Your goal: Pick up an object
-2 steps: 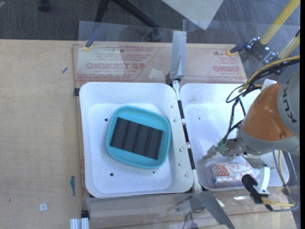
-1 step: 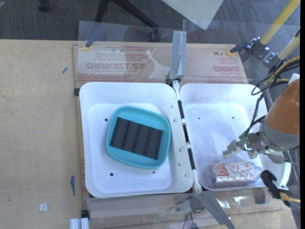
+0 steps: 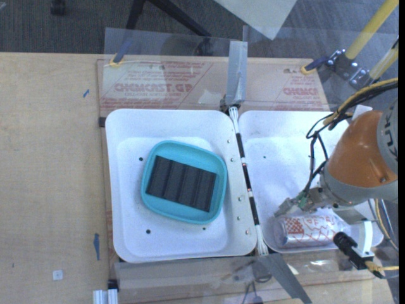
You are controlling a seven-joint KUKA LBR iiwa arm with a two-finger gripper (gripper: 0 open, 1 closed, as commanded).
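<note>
A single fixed camera hangs above the tabletop and looks down on it at a slant, tipped toward the far side. The two white bins sit just right of the picture's middle: the left bin lies whole within the frame, while the right bin runs close to the right margin and is partly covered by the arm, which enters from that side. The near edge of the bins falls close to the bottom of the picture. Beyond the tabletop's far edge, along the top, the view takes in grey floor and the base of an office chair. The camera stands far enough off to hold both bins and a broad stretch of wood to their left.
</note>
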